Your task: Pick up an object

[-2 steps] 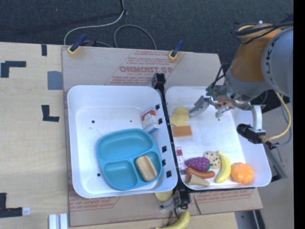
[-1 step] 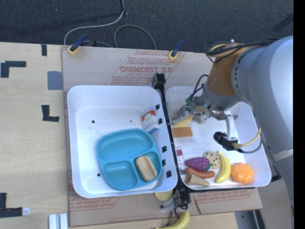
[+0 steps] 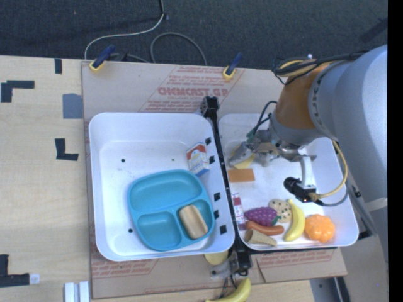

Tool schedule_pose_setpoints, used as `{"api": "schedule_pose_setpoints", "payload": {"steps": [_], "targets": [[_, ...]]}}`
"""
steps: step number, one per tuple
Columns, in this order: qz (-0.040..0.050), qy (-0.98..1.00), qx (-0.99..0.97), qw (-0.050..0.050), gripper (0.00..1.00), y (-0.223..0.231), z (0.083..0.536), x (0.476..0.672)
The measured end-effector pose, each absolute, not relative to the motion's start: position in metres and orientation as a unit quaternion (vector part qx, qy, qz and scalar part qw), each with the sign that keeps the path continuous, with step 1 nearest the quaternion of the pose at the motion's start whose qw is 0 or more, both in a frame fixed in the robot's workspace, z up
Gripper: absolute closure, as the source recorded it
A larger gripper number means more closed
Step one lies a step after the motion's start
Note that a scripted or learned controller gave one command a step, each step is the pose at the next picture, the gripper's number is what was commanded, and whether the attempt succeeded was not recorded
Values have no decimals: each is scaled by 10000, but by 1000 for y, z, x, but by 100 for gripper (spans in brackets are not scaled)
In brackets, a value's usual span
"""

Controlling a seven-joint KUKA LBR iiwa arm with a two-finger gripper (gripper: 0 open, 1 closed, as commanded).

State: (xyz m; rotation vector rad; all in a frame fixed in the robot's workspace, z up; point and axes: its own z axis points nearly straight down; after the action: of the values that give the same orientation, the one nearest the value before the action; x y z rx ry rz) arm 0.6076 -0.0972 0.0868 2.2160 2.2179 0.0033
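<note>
My gripper (image 3: pixel 253 153) is low over the upper left part of the right bin (image 3: pixel 327 168), the grey arm with its orange band reaching in from the right. Just under and left of it lies a pale yellow wedge (image 3: pixel 243 163), close to or touching the gripper. A flat orange-brown slab (image 3: pixel 241 175) lies right below the wedge. Nothing is seen lifted off the bin floor.
Along the right bin's front lie purple grapes (image 3: pixel 261 216), a cookie (image 3: pixel 279 209), a banana (image 3: pixel 295 222), an orange (image 3: pixel 320 228) and a sausage (image 3: pixel 266 229). The left bin (image 3: pixel 107 168) holds a blue divided plate (image 3: pixel 157 200) with a bread roll (image 3: pixel 193 221), and a small carton (image 3: pixel 199 158).
</note>
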Motion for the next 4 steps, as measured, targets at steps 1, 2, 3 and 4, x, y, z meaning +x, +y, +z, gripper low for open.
{"api": "schedule_pose_setpoints", "payload": {"steps": [1, 2, 3, 4], "targets": [[11, 7072, 7070, 36, 0, -95, 87, 596], [16, 7080, 7062, 30, 0, -100, 87, 589], [18, 7087, 7055, 9, 0, -60, 190, 563], [-2, 7083, 7059, -8, 0, -44, 184, 572]]}}
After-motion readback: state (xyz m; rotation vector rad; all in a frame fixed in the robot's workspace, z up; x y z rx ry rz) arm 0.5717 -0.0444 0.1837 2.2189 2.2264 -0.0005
